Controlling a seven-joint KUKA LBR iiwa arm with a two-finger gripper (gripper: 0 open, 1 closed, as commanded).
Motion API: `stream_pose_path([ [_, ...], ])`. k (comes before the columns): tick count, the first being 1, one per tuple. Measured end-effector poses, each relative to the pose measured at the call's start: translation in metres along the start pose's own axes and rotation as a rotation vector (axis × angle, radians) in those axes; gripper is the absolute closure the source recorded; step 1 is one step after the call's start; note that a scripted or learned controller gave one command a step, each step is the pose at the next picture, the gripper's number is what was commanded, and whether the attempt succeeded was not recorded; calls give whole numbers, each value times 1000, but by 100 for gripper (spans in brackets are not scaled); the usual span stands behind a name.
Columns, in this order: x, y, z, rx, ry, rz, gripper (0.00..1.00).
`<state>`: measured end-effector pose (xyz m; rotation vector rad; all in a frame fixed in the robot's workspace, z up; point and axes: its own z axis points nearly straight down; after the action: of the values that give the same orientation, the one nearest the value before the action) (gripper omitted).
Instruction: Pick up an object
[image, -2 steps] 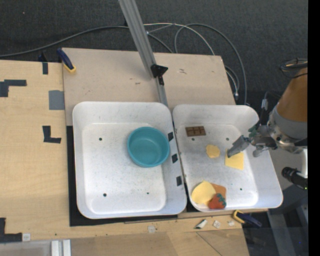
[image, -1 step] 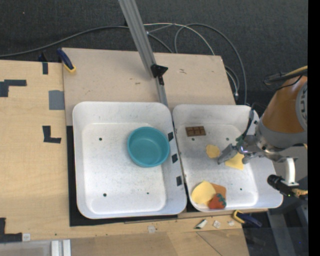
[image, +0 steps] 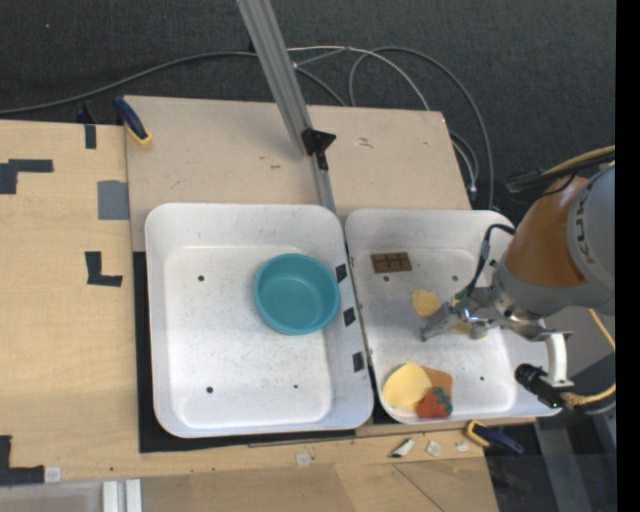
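Observation:
My gripper (image: 443, 322) reaches into the right bin (image: 480, 225) from the right, low over its floor. A small yellow piece (image: 426, 300) lies just up and left of the fingertips. A brown chocolate-like bar (image: 391, 263) rests near the bin's back left. At the bin's front sit a pale yellow round object (image: 405, 385), an orange piece (image: 438, 380) and a red strawberry-like object (image: 433, 404), bunched together. Nothing shows between the fingers.
The left bin (image: 200, 330) holds a teal bowl (image: 295, 292) toward its right side. A metal pole (image: 285, 80) slants over the bench behind the bins. Cables run along the back right. A blue and yellow clamp (image: 132, 120) sits at the bench's back left corner.

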<state>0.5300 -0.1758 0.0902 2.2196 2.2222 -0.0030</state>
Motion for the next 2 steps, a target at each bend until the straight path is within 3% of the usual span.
stream_pose_path([
  [1,1,1,-12,-1,2,-1,100],
  [2,-6,-1,-57,-3,1,1,100],
])
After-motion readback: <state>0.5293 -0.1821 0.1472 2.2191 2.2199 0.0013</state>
